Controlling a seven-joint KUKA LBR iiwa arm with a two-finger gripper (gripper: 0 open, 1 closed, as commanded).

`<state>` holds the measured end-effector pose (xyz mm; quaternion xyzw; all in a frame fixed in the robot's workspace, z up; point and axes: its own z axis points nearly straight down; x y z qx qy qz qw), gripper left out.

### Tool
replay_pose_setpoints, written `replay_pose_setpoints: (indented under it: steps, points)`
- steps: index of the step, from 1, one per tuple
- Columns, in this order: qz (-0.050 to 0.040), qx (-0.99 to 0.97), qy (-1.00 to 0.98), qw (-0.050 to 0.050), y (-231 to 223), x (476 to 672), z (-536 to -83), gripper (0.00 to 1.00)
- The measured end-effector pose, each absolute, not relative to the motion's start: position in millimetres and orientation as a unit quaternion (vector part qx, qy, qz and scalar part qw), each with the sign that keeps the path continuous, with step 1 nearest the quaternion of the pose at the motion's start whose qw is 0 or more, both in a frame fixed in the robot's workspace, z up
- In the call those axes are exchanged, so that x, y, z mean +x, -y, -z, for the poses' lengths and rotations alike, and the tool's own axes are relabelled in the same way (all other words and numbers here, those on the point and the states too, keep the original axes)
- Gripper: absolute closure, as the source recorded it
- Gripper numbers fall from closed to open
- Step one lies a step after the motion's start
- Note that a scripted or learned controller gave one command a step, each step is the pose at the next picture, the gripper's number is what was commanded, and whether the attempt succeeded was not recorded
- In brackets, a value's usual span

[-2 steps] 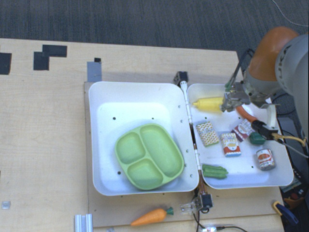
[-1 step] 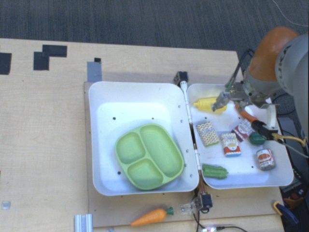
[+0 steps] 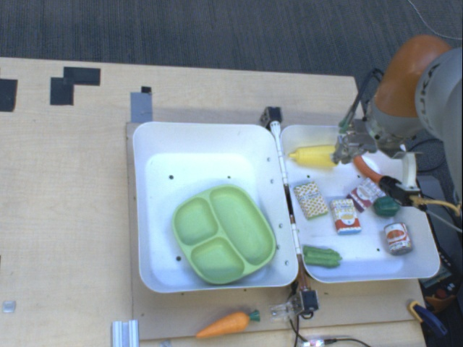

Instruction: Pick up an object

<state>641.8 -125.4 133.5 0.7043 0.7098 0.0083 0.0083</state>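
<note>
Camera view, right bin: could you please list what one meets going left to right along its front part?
Green cucumber → patterned packet → red-and-white carton → dark green vegetable → red can.

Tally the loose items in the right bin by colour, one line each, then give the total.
Right bin, colours as seen from above:
Yellow: 1, the corn
Green: 2, the pickle and the dark green piece
Orange-red: 1, the strip
Red and white: 3, the box, the can, the packet
Patterned: 1, the card
Total: 8
</note>
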Motion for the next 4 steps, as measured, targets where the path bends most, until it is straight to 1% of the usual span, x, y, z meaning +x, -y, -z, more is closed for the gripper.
replay_pose_setpoints:
  steps: [1, 2, 3, 4]
  points:
    - [-0.0081, 0.704, -0.71, 0.008, 125.4, 641.6, -133.4, 0.0]
    - [-0.003, 0.706, -0.708, 0.005, 118.0, 589.0, -87.4, 0.0]
    - [-0.0046, 0.706, -0.708, 0.007, 117.8, 590.3, -98.6, 1.0]
    - [-0.0044, 0.706, -0.708, 0.006, 117.7, 590.1, -98.4, 0.0]
